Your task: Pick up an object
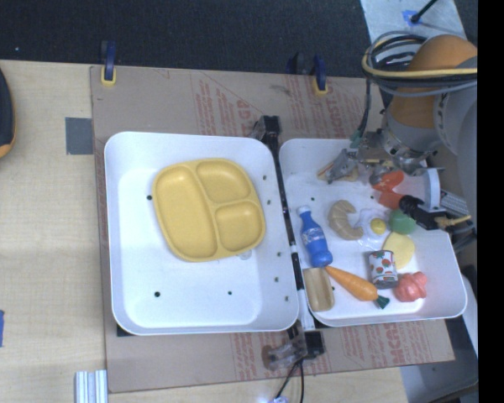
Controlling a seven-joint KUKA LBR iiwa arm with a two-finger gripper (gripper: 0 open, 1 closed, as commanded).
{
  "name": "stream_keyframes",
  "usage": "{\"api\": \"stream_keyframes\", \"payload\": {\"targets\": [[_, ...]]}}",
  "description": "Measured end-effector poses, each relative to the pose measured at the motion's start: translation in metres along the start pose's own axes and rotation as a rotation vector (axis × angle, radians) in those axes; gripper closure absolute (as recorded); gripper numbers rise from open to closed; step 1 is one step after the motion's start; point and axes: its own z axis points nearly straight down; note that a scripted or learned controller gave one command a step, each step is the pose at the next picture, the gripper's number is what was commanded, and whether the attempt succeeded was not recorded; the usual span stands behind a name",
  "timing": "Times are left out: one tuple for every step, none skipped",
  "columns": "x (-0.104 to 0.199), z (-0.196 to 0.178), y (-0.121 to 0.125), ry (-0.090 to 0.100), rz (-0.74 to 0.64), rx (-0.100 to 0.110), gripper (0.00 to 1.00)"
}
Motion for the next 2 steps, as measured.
{"api": "stream_keyframes", "payload": {"targets": [[0.037, 0.005, -0.066, 0.003, -0.003, 0.010, 0.00], [0.034, -0.007, -0.063, 0.000, -0.003, 0.004, 1.00]]}}
